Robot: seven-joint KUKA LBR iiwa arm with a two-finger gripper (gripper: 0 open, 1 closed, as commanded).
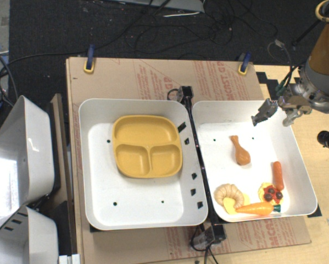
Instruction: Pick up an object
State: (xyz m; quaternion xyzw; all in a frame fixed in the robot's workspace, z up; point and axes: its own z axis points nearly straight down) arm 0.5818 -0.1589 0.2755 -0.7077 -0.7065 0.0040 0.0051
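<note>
Two white bins sit side by side — the gripper [275, 113] hangs wide apart over the right bin [301, 164], holding nothing.

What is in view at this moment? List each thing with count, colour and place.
bins: 2, white, side by side on the bench
divided plate: 1, yellow, in the left bin
drumstick toy: 1, brown, middle of the right bin
sausage toy: 1, orange-red, right bin, near its right wall
croissant toy: 1, tan, right bin, front edge
carrot toy: 1, orange, right bin, front edge
clamps: 2, yellow, back edge of the board
arm: 1, grey and orange, upper right
claw: 1, open, over the right bin's back right corner, holding nothing
</note>
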